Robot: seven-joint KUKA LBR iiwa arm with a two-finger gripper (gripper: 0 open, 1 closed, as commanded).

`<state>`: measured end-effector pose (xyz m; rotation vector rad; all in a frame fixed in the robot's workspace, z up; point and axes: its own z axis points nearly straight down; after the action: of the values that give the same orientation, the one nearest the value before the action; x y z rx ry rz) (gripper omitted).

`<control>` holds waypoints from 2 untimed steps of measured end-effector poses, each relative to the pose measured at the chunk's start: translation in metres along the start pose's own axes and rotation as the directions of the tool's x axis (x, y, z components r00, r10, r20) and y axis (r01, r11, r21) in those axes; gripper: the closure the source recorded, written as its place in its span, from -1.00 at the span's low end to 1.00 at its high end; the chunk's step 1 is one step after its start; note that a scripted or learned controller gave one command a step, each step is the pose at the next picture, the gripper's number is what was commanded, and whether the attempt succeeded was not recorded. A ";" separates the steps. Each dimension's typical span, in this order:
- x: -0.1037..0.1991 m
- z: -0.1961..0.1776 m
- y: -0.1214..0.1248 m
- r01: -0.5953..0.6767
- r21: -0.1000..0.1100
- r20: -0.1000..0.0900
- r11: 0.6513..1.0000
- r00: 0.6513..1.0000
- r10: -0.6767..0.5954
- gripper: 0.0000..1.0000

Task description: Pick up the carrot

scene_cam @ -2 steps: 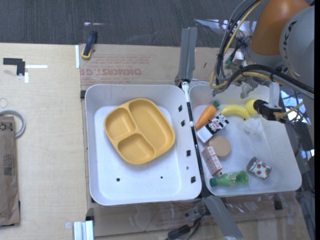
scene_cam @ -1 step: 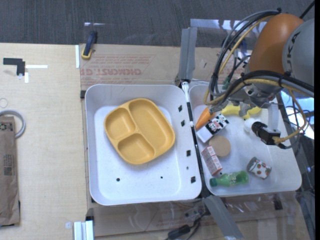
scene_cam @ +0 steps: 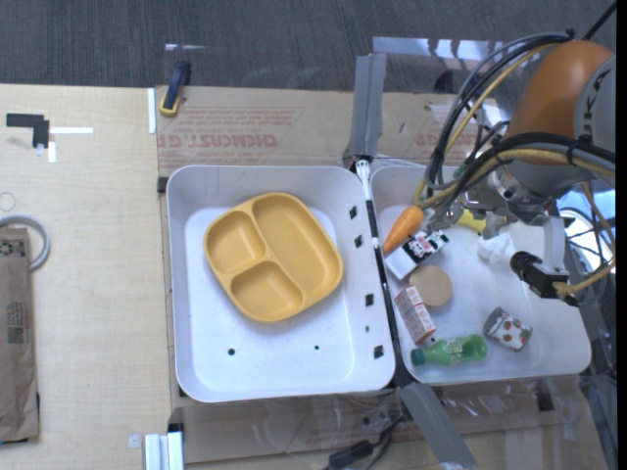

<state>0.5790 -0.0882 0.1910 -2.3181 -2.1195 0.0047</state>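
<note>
The carrot (scene_cam: 402, 229) is orange and tapered. It lies slanted in the right bin (scene_cam: 558, 360), close to that bin's left wall, with its upper end pointing up and right. My gripper (scene_cam: 438, 213) hangs low over the bin's back left part, right at the carrot's upper end. Cables and the wrist hide how it meets the carrot. The grey arm with its orange band (scene_cam: 568, 76) comes in from the upper right.
A black, white and red small carton (scene_cam: 423, 247) sits just below the gripper. A tan disc (scene_cam: 432, 288), a red carton (scene_cam: 416, 317), a green bottle (scene_cam: 452, 351) and a red-white can (scene_cam: 507, 329) lie nearer the front. A yellow divided plate (scene_cam: 272, 255) lies in the left bin (scene_cam: 196, 360).
</note>
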 end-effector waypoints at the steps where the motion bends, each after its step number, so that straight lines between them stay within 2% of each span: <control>1: -0.002 -0.008 0.000 -0.002 0.001 0.001 1.000 1.000 0.002 1.00; 2: -0.002 -0.008 0.000 -0.003 0.002 0.002 1.000 1.000 0.003 -1.00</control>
<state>0.5790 -0.0898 0.1990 -2.3210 -2.1163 0.0084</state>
